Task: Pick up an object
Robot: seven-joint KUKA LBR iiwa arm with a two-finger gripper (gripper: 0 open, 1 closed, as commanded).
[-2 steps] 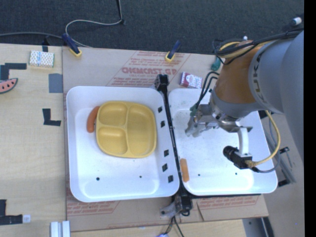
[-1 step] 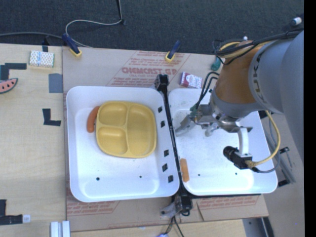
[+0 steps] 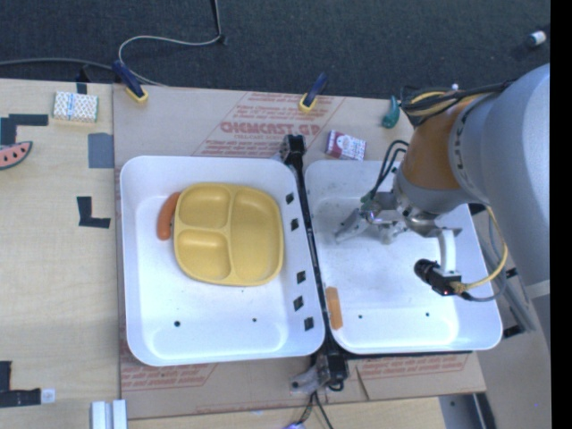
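A small orange object [image 3: 333,307] lies at the right bin's [image 3: 465,333] left wall. The end effector [image 3: 350,230] hovers above that bin, grip state unclear. The left bin [image 3: 214,338] holds a yellow divided plate [image 3: 229,233] touching an orange piece [image 3: 164,217].

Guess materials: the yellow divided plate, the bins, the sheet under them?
Yellow divided plate: looks like moulded plastic, smooth, faint sheen, rounded compartment walls. Bins: likely thin white plastic, glossy, with rolled rims; metal can't be ruled out. Sheet: corrugated cardboard by its brown matte face and red print.
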